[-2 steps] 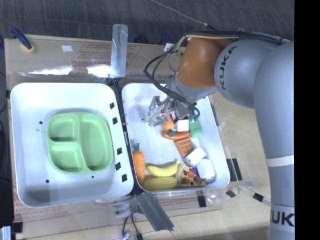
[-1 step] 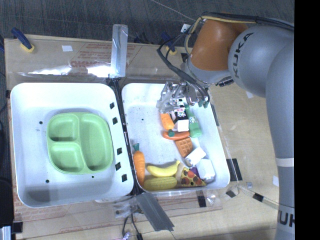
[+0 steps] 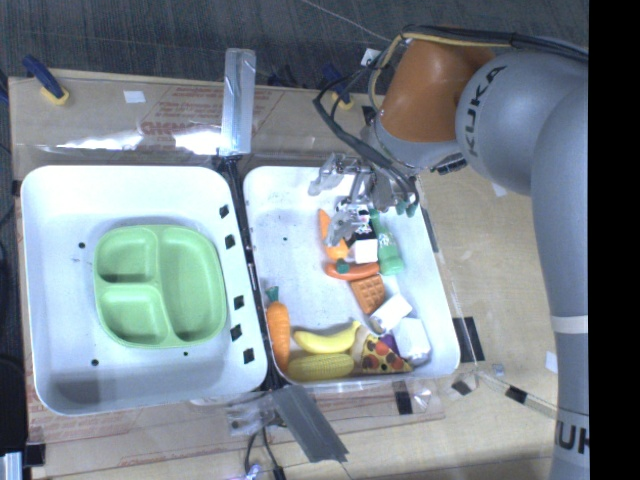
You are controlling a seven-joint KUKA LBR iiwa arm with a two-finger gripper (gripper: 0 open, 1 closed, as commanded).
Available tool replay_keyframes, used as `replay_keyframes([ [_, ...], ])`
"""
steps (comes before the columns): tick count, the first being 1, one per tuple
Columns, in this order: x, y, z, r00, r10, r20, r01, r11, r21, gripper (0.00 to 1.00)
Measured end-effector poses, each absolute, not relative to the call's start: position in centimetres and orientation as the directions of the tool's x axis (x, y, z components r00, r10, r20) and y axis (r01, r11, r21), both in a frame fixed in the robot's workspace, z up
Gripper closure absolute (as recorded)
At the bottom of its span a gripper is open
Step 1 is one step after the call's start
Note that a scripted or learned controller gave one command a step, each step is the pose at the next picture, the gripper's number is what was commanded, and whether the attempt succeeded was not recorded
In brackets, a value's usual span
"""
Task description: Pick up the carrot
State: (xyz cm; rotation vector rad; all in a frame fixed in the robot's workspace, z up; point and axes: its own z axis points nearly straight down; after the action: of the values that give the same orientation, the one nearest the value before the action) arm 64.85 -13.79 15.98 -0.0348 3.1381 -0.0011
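The right bin (image 3: 262, 268) is the landmark here. The carrot (image 3: 278, 332) lies inside it, along its left wall and toward the near-left corner, with the green top pointing to the far side. It lies free, with nothing gripping it.

The gripper (image 3: 352, 218) hangs over the far middle part of the right bin, well apart from the carrot. Whether the pincer is open or closed cannot be told, because the metal parts there are small and mixed with the toys under them. It is also not possible to tell if anything is held.

Just under the gripper, in the middle of the right bin, there is a heap of toy food: an orange piece (image 3: 325, 227), a green bottle-like piece (image 3: 389, 256), and a waffle-patterned orange piece (image 3: 368, 292). Near the front wall of the right bin lie a banana (image 3: 326, 340) and, touching it on the near side, a corn cob (image 3: 320, 366). To the right of them is a pizza slice (image 3: 378, 354), and a white block (image 3: 391, 312) sits near the right wall.

To the left of the right bin stands the left bin (image 3: 60, 208), which holds a green divided plate (image 3: 160, 285).
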Motion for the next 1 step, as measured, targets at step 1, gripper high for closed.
replay_keyframes([
  [1, 63.52, -13.53, 8.98, -1.000, -0.018, 0.004, -0.018, 1.000, 0.001, 0.00],
])
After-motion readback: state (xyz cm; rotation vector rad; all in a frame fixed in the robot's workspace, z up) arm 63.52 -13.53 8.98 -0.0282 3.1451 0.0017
